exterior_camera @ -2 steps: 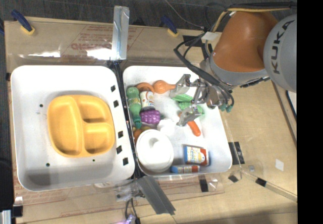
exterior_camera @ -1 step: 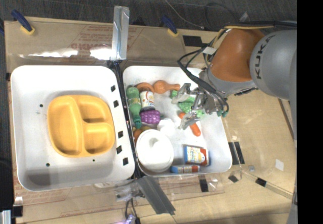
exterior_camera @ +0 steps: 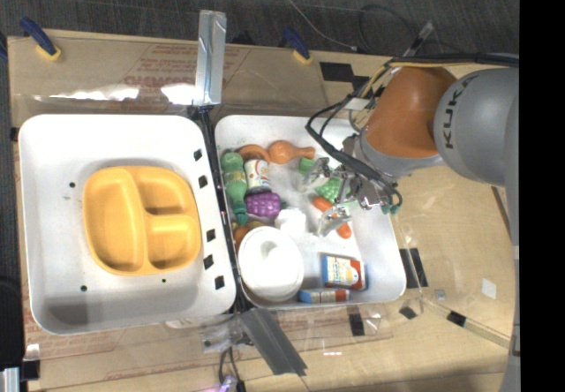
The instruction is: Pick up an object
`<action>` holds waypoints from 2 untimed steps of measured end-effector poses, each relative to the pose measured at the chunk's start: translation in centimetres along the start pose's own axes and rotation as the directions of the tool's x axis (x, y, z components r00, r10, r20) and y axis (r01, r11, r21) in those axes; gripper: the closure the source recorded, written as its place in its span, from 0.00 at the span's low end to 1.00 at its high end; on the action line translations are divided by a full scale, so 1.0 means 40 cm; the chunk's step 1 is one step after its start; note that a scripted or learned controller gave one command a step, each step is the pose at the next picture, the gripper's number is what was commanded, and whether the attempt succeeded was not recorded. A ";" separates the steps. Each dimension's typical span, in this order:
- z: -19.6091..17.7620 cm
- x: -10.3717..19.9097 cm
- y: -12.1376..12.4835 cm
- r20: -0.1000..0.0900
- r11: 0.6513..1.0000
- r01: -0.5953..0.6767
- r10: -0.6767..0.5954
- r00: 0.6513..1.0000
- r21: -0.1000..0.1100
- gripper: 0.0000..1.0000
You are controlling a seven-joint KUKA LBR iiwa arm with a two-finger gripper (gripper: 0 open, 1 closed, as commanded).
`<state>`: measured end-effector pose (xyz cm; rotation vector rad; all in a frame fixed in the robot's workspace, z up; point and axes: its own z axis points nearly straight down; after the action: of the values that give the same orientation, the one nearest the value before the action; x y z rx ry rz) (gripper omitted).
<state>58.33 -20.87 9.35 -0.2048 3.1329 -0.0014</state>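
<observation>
The gripper (exterior_camera: 340, 205) hung low in the right bin (exterior_camera: 381, 280), among small green and orange toys (exterior_camera: 325, 196) (whether it gripped anything, I could not tell). Purple grapes (exterior_camera: 262, 202) lay nearby. Probably the grasping step; next, a lift.

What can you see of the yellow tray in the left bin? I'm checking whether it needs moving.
The yellow tray lies flat in the left bin, roughly at its middle and turned slightly askew. It looks like glossy moulded plastic with rounded corners, split into three compartments: one long one on the view's left and two smaller ones on the right. Nothing lies in it, and only the bin floor touches it.
</observation>
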 end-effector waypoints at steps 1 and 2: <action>0.002 0.030 0.008 -0.002 0.999 -0.034 0.034 0.999 -0.002 0.00; -0.001 -0.002 0.002 0.003 0.996 0.090 -0.090 0.996 0.001 0.00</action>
<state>58.39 -20.78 9.39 -0.3447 3.1170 -0.0031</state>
